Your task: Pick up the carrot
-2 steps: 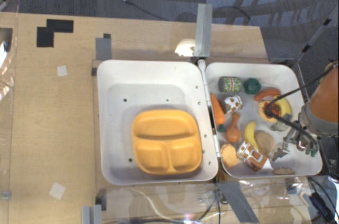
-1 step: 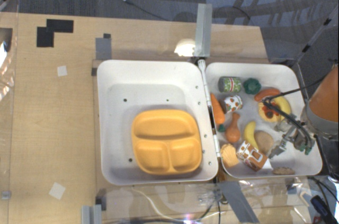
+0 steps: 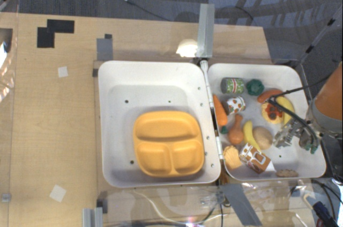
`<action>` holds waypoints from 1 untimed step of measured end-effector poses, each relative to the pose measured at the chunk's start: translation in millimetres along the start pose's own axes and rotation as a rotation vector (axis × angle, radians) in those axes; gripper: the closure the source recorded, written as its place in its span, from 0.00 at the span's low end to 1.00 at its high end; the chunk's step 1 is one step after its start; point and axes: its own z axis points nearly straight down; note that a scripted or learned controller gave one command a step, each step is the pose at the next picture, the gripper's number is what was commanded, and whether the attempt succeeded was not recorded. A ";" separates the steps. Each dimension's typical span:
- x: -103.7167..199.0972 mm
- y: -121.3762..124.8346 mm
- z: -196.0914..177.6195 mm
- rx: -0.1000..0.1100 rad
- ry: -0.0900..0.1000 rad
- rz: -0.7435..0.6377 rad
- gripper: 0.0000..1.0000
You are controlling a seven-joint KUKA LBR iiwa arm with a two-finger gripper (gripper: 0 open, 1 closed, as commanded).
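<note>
- Nearest the camera, along the bottom edge, loose cables (image 3: 177,209) trail over the wooden bench (image 3: 48,129).
- Two black patches (image 3: 53,31) sit on the bench at the far left, well apart from the bins.
- Next, the left bin (image 3: 112,113) holds a yellow divided tray (image 3: 169,143), lying flat toward its near right corner.
- Just past the wall shared by the bins, the carrot (image 3: 220,110) lies lengthwise against the left wall of the right bin (image 3: 308,169), its green end toward the near side.
- Beside it sit a small patterned cup (image 3: 236,105), a drumstick-shaped toy (image 3: 236,131) and, farther back, a green-labelled can (image 3: 232,85) with a dark green item (image 3: 254,86).
- Toward the middle lie a banana (image 3: 248,132), a beige rounded piece (image 3: 262,138) and a brown-and-white carton (image 3: 254,158).
- A red and yellow cluster of toy food (image 3: 276,105) rests near the far right.
- At the right, the gripper (image 3: 289,136) hangs low over the bin, well apart from the carrot; its fingers look slightly parted with nothing between them, though the metal is blurred and I cannot be sure.
</note>
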 end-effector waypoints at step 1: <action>1.7 -3.3 -55.4 -0.001 0.009 -0.494 1.00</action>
